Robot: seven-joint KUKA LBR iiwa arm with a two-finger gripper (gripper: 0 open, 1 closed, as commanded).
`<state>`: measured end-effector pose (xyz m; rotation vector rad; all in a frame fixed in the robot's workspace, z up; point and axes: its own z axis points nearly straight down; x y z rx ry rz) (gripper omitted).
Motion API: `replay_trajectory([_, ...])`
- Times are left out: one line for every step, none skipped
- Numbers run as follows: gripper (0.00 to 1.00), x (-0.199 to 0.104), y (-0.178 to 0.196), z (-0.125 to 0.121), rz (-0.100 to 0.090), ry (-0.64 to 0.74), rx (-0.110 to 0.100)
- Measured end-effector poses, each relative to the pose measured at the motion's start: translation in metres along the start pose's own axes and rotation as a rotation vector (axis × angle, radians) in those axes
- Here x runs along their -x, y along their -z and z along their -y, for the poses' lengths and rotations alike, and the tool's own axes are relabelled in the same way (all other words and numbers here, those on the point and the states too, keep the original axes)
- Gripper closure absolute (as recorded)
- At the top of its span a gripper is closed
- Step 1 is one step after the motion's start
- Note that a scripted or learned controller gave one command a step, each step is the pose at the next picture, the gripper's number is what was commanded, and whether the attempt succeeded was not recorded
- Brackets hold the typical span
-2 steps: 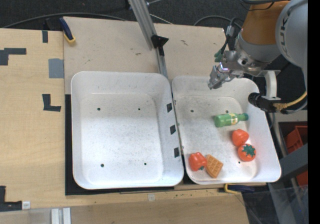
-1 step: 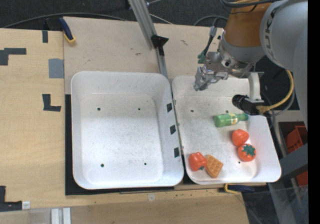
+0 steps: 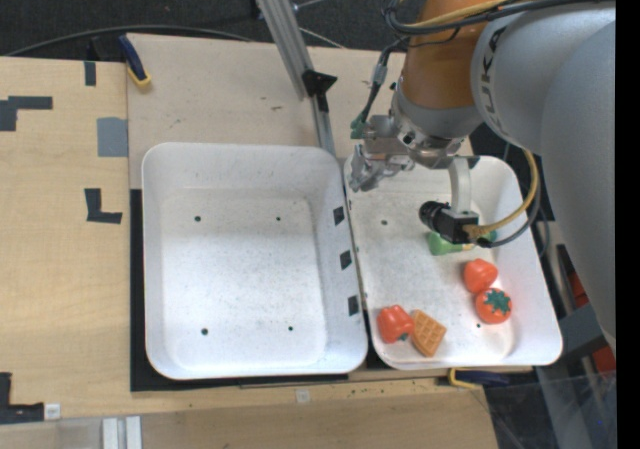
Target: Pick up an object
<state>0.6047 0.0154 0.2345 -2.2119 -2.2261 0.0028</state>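
**Over the right bin: risks and blind spots**

At nine o'clock on the bench we log the left bin (image 3: 240,257), its white floor speckled, with nothing lying in it that we can make out. Just beside it, the right bin (image 3: 400,237) carries all the candidates.

Along its six o'clock edge, left to right: a red pepper-like toy (image 3: 394,322) touching a waffle-patterned orange piece (image 3: 428,333), then a tomato-like piece (image 3: 493,306) near five o'clock, with a second red piece (image 3: 480,275) just above it. A green piece (image 3: 443,243) sits near the bin's middle, partly under a black fitting with cable.

We place the gripper (image 3: 372,169) at the bin's eleven o'clock corner, close to the shared wall, well apart from every toy. Whether it is parted or closed we cannot tell; nothing shows between its tips.

Risks, as we judge them:
- A descent from here would meet bare floor or the bin wall, not an object.
- The pepper and waffle touch; a grab at one may nudge the other or catch both.
- The round tomato pieces could roll away from a closing pinch.
- The loose cable may snag the green piece.

Hard to read: the green piece's shape, the gripper's height above the floor, and the bin's twelve o'clock stretch under the arm (image 3: 520,57).
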Motion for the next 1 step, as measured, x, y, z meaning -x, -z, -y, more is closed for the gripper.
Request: replay_trajectory([1.0, -0.062, 0.0033, 0.0102, -0.001, 0.002, 0.001])
